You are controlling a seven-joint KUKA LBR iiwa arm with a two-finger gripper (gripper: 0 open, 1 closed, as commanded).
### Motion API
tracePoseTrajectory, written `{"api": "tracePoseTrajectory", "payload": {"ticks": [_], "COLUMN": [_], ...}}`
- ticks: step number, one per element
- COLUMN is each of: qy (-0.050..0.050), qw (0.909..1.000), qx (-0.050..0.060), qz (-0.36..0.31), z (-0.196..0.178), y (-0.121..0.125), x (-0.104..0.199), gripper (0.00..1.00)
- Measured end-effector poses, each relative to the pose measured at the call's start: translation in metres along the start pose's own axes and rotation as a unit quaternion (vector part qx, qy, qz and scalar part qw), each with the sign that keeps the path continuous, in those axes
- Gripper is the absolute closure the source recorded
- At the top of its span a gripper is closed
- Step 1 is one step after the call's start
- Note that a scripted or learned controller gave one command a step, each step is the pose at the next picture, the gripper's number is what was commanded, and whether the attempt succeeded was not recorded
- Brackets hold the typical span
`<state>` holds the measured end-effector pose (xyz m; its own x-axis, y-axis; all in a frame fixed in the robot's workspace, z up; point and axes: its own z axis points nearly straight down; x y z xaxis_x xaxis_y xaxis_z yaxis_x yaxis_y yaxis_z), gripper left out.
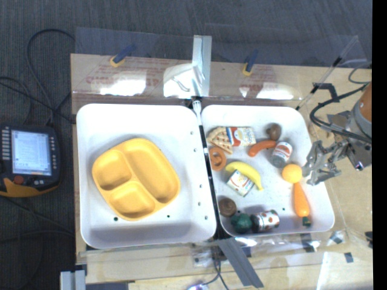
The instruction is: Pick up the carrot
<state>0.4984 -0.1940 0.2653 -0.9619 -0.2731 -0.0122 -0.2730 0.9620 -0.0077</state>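
Carrot (301,200) lies in the lower right of the right bin (322,213), near its right wall, pointing roughly up and down the frame with a green stub at its lower end, just below an orange (291,173). It looks like a light, stiff toy with a smooth, tapered skin that may slip. Its thicker middle, taken across the width, seems the safest hold. The tool (318,165) hovers at the bin's right edge, just above and right of the carrot; whether it is open I cannot tell.
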Motion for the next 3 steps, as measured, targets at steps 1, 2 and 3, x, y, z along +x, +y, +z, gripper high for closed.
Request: {"api": "tracePoseTrajectory", "payload": {"ticks": [1, 2, 3], "qy": [0.001, 0.007, 0.000], "qw": [0.9998, 0.9991, 0.9969], "qx": [0.000, -0.006, -0.001], "qz": [0.022, -0.041, -0.079], "z": [-0.102, -0.033, -0.130], "y": [-0.037, -0.041, -0.056], "x": [-0.024, -0.037, -0.094], "gripper": [1.00, 1.00, 1.00]}}
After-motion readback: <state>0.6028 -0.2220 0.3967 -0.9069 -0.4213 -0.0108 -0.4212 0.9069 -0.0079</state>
